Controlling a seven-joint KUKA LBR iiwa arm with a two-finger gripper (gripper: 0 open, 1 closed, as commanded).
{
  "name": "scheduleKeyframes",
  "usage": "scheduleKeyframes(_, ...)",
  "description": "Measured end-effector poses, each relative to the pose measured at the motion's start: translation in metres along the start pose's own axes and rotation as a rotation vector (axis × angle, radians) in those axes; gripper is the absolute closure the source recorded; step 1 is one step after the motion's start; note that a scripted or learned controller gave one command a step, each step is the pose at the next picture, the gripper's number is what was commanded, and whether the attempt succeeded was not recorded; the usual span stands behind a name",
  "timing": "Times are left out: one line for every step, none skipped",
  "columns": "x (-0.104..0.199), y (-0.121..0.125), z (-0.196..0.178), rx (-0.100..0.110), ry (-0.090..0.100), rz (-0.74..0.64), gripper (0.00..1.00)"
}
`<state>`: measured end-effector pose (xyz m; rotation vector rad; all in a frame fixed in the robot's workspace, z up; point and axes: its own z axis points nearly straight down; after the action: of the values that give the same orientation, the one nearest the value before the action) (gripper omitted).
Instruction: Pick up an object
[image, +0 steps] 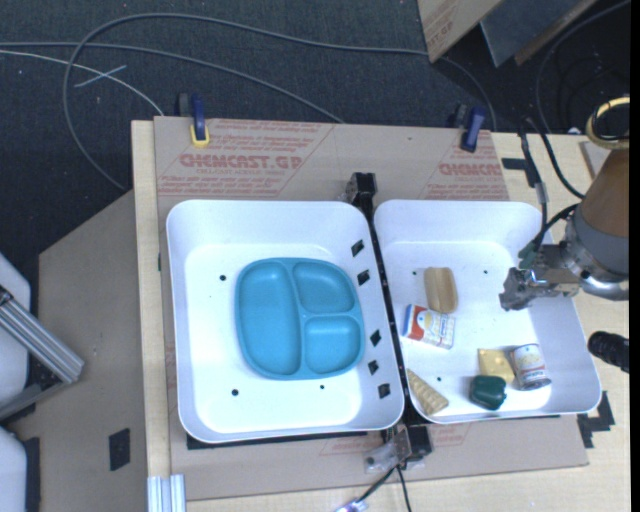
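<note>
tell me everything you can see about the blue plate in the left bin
The blue plate is a light blue divided dish that looks like smooth plastic, with rounded corners and three compartments: one large one on the camera's left, two smaller ones on its right. All three hold nothing. It lies flat and face up, slightly rotated, near the middle of the left bin, resting on the bin's white floor. Nothing else touches it; the gripper is over the other bin.
</note>
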<state>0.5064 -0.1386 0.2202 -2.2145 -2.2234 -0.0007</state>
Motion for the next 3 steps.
scheduleKeyframes(0.052, -0.002, 0.009, 0.001, 0.001, -0.002, 1.0)
scheduleKeyframes(0.101, 0.006, 0.002, -0.004, -0.001, -0.002, 1.0)
scheduleKeyframes(0.159, 0.012, -0.001, -0.003, 0.0, -0.003, 1.0)
